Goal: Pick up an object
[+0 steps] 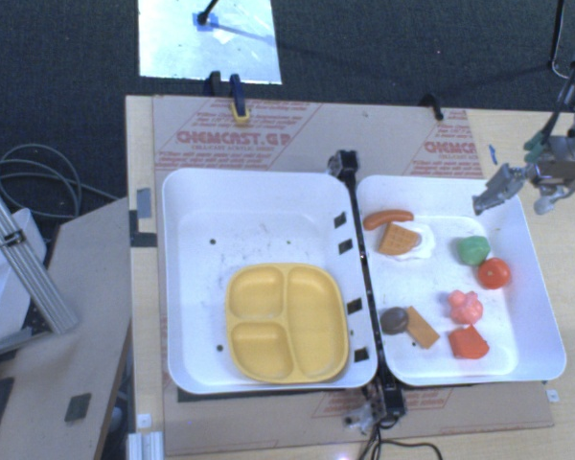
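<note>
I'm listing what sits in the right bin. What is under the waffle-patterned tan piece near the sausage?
The waffle piece lies on a flat white piece that shows past its right and lower edges. What lies under their overlap is covered. The sausage lies just behind, in the right bin.

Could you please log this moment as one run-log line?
phase: approach | gripper: above right bin's far edge, holding nothing | nearest: green item | yellow tray: left bin
</note>
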Available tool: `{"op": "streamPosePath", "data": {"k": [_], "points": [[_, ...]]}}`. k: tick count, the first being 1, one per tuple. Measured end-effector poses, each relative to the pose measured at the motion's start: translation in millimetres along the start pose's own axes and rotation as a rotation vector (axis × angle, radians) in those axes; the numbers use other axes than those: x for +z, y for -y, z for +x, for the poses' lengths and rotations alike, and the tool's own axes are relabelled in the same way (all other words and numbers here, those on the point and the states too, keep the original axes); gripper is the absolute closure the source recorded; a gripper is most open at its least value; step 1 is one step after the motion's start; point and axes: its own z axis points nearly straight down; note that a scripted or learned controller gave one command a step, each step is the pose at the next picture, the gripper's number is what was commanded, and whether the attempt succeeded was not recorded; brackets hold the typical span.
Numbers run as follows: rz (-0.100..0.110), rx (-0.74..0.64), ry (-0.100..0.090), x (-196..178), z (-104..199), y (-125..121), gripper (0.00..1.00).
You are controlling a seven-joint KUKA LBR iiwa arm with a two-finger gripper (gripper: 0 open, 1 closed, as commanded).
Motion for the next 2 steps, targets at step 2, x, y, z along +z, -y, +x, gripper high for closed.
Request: {"op": "streamPosePath", "data": {"k": [2], "points": [[0.023, -0.002, -0.005, 9.7, 87.9, 37.4, 0.0]]}}
